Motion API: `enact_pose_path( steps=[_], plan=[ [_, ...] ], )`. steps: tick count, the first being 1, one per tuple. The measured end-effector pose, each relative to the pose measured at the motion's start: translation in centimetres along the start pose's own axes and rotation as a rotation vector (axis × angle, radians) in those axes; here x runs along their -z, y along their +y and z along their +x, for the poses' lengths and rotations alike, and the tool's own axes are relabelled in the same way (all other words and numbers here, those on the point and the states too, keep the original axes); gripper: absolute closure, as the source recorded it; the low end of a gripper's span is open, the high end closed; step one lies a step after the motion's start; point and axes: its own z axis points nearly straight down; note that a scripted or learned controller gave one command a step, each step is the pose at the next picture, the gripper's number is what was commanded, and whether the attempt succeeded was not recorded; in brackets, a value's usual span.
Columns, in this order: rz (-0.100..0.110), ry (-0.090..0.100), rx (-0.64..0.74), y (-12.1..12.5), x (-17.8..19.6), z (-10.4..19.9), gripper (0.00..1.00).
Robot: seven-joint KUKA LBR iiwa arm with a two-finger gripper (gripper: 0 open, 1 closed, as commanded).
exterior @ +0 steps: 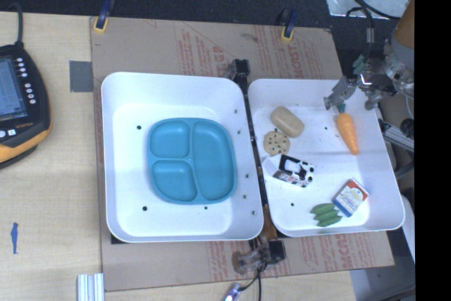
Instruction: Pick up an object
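My gripper (351,100) hovers over the far right corner of the right bin (394,222). Its two fingers are spread open, with nothing between them. Just below the fingertips lies an orange carrot (347,132), its green end toward the gripper. Also in the right bin are a beige bread roll (287,121), a round cookie (276,143), a black-and-white toy (293,170), a green pea pod (325,213) and a small red, white and blue carton (350,197).
The left bin (113,215) holds a blue divided plate (192,160). A teach pendant (17,106) lies on the bench at the far left. Clamps (285,23) hold the cardboard sheet at the back.
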Motion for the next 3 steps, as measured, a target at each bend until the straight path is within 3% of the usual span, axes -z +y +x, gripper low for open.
enact_pose_path(
  steps=[1, 2, 3],
  plan=[
    [0.004, -0.001, 0.000, 1.5, -5.8, -4.7, 0.00],
    [0.000, -0.002, 0.002, 3.8, -8.2, -4.7, 0.00],
    [0.002, -0.002, 0.001, 2.1, -8.5, -4.6, 0.00]
  ],
)
